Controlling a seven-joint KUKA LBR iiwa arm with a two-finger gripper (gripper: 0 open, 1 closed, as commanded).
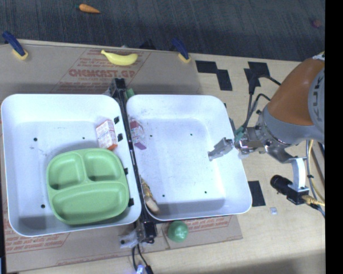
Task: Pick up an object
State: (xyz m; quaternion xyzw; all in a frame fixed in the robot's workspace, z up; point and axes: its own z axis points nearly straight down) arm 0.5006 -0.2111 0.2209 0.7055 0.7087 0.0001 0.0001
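Taking the right bin [177, 204] as the landmark, a green ball [178, 230] lies just outside its near wall on the cardboard, and a small tan object [149, 201] rests against the near left corner inside it. The arm [294, 104] reaches in from the right side of this bin with the wrist turned toward it, so the gripper [220, 149] hangs just over the right edge at about mid-depth; nothing is seen between its tips, but whether it is spread or pressed together I cannot tell. To the left of this bin, the left bin [23, 113] carries a green divided tray [88, 185] and a small red-and-white packet [106, 134]; a similar packet [137, 133] lies inside the landmark bin by its left wall, and a yellow banana [119, 56] lies beyond both bins.
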